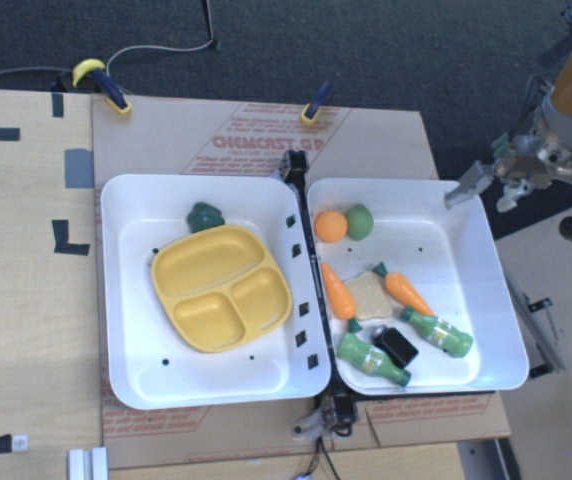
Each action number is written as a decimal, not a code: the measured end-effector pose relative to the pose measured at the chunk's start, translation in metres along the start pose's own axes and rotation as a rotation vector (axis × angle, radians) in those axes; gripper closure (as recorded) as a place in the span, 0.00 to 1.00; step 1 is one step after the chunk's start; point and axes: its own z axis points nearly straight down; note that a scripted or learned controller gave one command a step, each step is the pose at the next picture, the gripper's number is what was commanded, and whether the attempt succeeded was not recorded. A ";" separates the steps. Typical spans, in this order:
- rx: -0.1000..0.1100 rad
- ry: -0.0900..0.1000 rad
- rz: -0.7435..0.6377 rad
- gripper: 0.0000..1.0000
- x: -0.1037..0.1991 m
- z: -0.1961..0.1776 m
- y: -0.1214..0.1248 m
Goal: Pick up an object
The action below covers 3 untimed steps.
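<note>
Overhead view of the bench. The cardboard sheet (pixel 256 143) under both bins spreads out to the picture-left of the gripper (pixel 486 180). The left bin (pixel 126 298), far from the gripper, contains a yellow divided plate (pixel 221 286) with a dark green vegetable (pixel 204 216) touching its upper edge. The right bin (pixel 496 298) lies directly below and beside the gripper, whose fingertips stand over its upper right corner rim.

The gripper hangs from the grey arm (pixel 551 143) at the picture's right edge. Its two fingers (pixel 463 186) are spread wide, with nothing between them.

The objects available for picking all lie in the right bin, apart from the gripper, toward the lower left of it. Nearest are a green ball (pixel 359 221) and an orange ball (pixel 331 226), touching one another by the bin's upper left corner. Further down lie a beige sponge (pixel 368 293), flanked by a carrot (pixel 337 292) on its far side and a second carrot (pixel 404 289) on its near side. Farthest are two green bottles (pixel 371 358) (pixel 439 333) and a small black block (pixel 397 347) between them.
</note>
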 end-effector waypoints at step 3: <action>-0.012 -0.002 0.002 0.00 0.093 0.166 -0.083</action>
